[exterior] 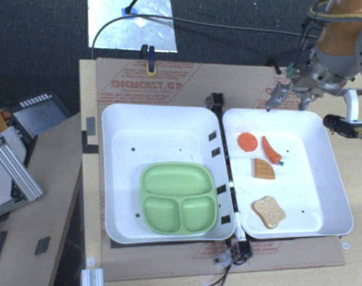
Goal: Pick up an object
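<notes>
**Robot arm poised above the far edge of the right bin, food items lying untouched**

A slanted overhead look at a tan surface (61, 159) carrying two shallow white plastic bins side by side on a sheet of printed brown cardboard (169, 79). The left white bin (121, 130) holds a pale green plastic plate with three compartments (178, 197), sitting toward the bin's near right part.

The right white bin (324, 177) holds four small items grouped in its left half. A flat round red-orange slice (247, 142) lies farthest from the camera. Just to its right is a slim orange carrot-shaped piece (271, 149), set at a slant. Nearer the camera, below these two, is an orange-brown wedge-shaped piece (264, 169). Nearest of all is a tan slice of toy bread (269, 211). None of the four touch one another.

The grey arm with its orange band (342, 34) enters from the upper right. Its jaws (291, 97) hang over the far rim of the right bin, above and behind the food items and apart from all of them. The two fingers stand spread apart with nothing between them.

A square of shiny metal sheet (133, 16) lies on the dark floor beyond the surface, with a black cable (228, 24) running across it.
</notes>
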Robot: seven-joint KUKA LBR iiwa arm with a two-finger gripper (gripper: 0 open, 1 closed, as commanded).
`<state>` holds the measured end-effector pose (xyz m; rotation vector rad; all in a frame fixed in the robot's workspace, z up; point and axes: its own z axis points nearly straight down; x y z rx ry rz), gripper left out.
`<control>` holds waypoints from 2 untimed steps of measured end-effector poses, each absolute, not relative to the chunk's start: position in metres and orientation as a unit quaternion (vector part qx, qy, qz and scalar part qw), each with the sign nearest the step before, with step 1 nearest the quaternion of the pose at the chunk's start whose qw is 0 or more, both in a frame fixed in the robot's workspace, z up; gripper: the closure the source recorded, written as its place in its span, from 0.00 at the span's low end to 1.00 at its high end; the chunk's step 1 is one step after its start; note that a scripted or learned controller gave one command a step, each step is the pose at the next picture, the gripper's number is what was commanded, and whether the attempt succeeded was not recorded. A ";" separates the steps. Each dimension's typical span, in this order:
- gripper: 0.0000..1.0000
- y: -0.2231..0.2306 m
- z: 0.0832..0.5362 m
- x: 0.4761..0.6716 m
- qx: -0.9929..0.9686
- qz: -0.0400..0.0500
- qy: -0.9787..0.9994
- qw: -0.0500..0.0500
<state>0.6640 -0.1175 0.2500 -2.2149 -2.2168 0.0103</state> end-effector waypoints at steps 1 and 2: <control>0.00 -0.117 0.258 0.666 -0.706 0.000 -0.708 -0.001; 0.00 -0.124 0.198 0.666 -0.707 0.001 -0.708 0.000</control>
